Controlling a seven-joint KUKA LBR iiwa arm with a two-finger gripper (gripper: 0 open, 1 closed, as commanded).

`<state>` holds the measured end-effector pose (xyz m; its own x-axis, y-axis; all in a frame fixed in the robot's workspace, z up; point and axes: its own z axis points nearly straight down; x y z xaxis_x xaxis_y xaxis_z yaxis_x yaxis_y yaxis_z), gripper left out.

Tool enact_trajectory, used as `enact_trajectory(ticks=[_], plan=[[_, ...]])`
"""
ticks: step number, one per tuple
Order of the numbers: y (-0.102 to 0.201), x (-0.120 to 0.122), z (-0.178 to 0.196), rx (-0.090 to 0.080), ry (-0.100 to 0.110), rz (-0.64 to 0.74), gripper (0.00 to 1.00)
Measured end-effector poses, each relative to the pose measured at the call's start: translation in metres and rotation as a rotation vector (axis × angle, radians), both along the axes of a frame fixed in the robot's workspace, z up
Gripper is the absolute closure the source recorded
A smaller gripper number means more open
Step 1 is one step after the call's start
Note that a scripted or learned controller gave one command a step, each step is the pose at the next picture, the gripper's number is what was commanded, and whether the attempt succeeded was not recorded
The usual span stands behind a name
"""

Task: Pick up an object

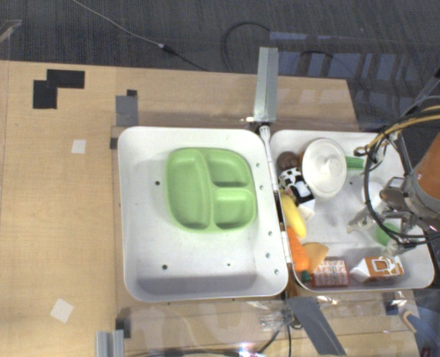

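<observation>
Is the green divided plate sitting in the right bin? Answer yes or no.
No, the green divided plate lies in the left bin; the right bin holds the small items.

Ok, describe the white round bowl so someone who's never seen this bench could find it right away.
Look in the right-hand shallow white bin, toward its far edge. The white round plastic bowl sits there upside down, beside a black-and-white toy. It is the only plain white, dome-shaped item among the colourful toy food.

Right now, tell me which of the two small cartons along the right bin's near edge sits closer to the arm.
The orange-and-white carton, right of the reddish carton and below the arm.
</observation>
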<state>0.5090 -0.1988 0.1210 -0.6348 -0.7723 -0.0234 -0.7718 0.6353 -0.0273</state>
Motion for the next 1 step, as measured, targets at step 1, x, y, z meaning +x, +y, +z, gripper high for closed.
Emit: enact_trajectory(ticks=[1], plan=[[0.0173,0.0160,-0.0312,-0.003,0.017,0.042,0.00]])
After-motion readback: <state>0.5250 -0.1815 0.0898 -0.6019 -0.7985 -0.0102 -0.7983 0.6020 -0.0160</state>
